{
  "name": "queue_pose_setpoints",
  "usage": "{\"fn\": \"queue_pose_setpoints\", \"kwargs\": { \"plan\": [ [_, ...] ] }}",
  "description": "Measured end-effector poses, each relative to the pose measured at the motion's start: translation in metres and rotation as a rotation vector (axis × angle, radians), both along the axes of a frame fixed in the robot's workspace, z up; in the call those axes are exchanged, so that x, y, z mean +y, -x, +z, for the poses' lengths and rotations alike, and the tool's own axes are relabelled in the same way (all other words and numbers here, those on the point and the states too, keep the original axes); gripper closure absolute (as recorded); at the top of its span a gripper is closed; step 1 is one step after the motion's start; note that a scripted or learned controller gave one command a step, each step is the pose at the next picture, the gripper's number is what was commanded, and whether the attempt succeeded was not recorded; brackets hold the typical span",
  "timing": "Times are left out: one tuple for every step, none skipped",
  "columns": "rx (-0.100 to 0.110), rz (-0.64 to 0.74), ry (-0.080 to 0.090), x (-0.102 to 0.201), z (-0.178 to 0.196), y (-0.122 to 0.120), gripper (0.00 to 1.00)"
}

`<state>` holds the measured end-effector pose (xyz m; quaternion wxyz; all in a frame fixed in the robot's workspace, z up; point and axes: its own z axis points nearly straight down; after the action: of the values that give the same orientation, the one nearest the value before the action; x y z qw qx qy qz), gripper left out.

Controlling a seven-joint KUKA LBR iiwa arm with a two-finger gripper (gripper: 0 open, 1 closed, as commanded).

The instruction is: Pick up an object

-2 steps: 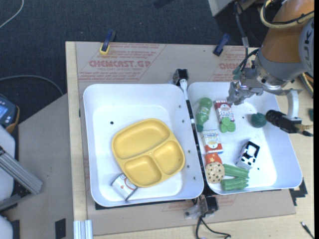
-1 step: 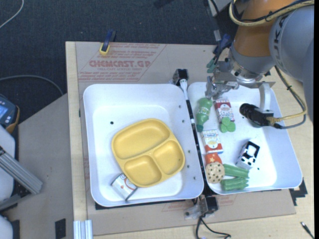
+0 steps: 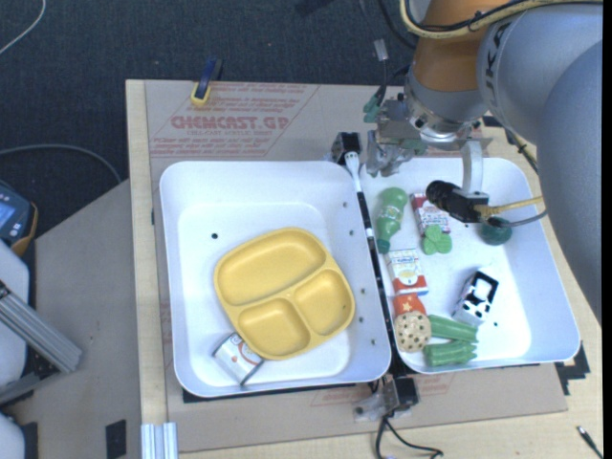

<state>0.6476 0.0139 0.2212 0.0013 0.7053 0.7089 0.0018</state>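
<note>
In the camera view, a green bottle (image 3: 389, 210) is seen lying in the right bin (image 3: 535, 285), close to its left wall, with its long axis running roughly from the far side toward the near side. A small carton (image 3: 407, 271) lies just below it. The gripper (image 3: 387, 151) is held above the bin's far left corner, the grey arm (image 3: 550, 75) reaching in from the right with its orange band (image 3: 464, 22) above the wrist; nothing is seen held. A yellow divided tray (image 3: 284, 293) rests in the left bin (image 3: 191, 256), on a cardboard-covered bench (image 3: 239, 122).
</note>
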Motion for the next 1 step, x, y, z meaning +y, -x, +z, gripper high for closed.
{"fn": "queue_pose_setpoints", "kwargs": {
  "plan": [
    [0.0,0.001,-0.001,0.049,0.0073,-0.0089,1.0]
  ]
}}
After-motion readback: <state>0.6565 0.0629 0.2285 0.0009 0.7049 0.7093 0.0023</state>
